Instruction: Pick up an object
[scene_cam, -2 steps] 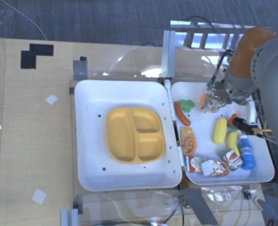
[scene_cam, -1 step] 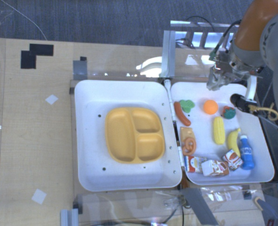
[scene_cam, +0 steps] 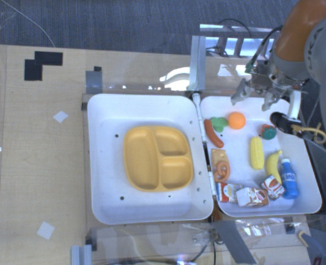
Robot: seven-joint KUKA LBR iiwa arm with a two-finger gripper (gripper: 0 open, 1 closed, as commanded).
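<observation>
My gripper (scene_cam: 255,97) hangs over the far edge of the right bin (scene_cam: 311,200), open, with nothing between its fingers. Just below it in the bin lie an orange ball (scene_cam: 237,120) and a green piece (scene_cam: 219,123). A red sausage (scene_cam: 213,133) lies against the bin's left wall. Further toward the front are a corn cob (scene_cam: 256,152), a banana (scene_cam: 273,163), a blue bottle (scene_cam: 288,178) and a small red-and-green fruit (scene_cam: 268,131).
A brown pastry piece (scene_cam: 220,165) and two small printed packets (scene_cam: 245,195) lie along the right bin's front left. The left bin (scene_cam: 105,142) holds a yellow divided tray (scene_cam: 157,158). A metal frame (scene_cam: 198,59) stands behind the bins.
</observation>
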